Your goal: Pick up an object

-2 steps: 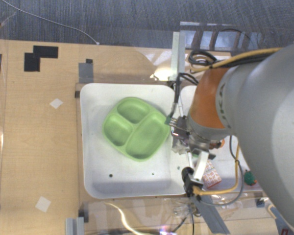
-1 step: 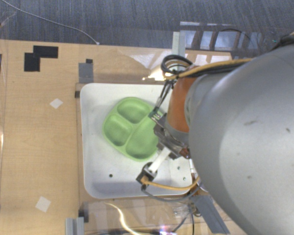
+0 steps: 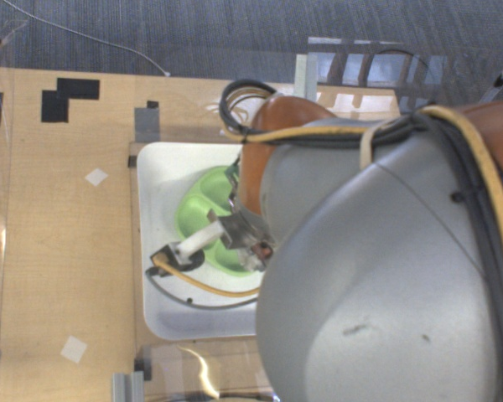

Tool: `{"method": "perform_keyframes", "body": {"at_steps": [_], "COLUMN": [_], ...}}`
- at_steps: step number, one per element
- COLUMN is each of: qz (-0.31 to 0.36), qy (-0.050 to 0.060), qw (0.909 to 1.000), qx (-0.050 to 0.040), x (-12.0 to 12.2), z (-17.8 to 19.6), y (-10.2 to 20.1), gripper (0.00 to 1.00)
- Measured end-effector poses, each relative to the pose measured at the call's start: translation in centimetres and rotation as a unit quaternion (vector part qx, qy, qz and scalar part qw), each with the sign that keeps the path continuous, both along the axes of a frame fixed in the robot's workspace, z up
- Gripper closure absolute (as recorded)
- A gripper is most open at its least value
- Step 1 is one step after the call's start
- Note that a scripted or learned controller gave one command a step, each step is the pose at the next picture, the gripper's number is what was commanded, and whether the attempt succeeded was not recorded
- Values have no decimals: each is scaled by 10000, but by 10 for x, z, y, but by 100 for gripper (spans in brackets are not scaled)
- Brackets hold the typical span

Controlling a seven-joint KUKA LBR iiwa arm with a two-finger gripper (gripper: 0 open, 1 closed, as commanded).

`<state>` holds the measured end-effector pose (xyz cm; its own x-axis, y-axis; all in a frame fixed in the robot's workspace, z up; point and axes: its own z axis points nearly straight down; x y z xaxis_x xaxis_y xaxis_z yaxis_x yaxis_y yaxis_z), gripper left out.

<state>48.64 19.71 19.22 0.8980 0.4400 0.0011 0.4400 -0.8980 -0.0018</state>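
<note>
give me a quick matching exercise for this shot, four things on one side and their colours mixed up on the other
Things:
1. bin
2. bowl-like thing in the bin
3. band on the arm
4. bench top

Colours:
a. orange
b. white
c. pale wood
d. green

Pairs: 1-b, 2-d, 3-a, 4-c

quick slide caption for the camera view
Grey arm hangs over a green object in a white bin.
</note>
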Motion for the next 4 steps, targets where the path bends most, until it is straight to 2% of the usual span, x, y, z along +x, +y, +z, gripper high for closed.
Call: {"method": "perform_keyframes", "body": {"at_steps": [1,2,3,4], "qz": [-1245,-1252,-1174,315], "qy": [4,-35,41,-27], "qw": [9922,9921,9931,9995], "qx": [3,32,-46,5], "x": [0,2,-2,27], "z": [-13,122,-27,104], "y": [38,38,35,38], "gripper": [100,100,100,100]}}
